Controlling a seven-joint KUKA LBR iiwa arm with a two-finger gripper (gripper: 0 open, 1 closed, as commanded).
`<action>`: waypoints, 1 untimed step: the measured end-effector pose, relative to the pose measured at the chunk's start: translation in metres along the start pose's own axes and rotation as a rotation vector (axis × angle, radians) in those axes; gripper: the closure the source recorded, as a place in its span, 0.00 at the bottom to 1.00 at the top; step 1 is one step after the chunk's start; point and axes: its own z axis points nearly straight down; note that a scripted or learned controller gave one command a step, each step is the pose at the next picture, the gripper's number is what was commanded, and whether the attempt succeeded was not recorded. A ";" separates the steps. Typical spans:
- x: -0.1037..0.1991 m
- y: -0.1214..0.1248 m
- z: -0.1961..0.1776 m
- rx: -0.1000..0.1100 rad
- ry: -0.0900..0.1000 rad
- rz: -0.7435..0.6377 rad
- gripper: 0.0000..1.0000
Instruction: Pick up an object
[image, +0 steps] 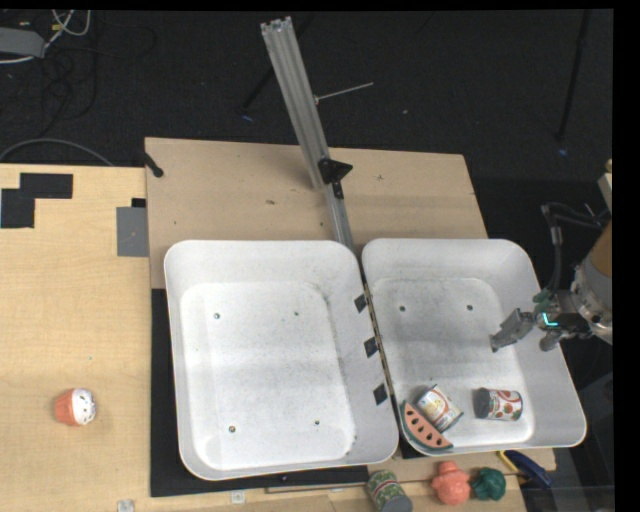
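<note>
Our gripper above the right bin, fingers spread, beyond our two cans and watermelon slice.

white bins; red-labelled can; red-green watermelon slice

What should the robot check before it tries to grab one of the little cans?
1. Cans in the right bin: ok, yellow-label can and red-label can lie near its front.
2. Gripper above that bin: ok, at its right side.
3. Gripper lined up over a can: not ok, both sit nearer the front.
4. Nothing between its fingers: ok.
5. Room around the yellow-label can: not ok, watermelon slice lies right beside it.
</note>
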 end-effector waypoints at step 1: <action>0.000 0.001 -0.002 -0.004 -0.001 0.001 0.00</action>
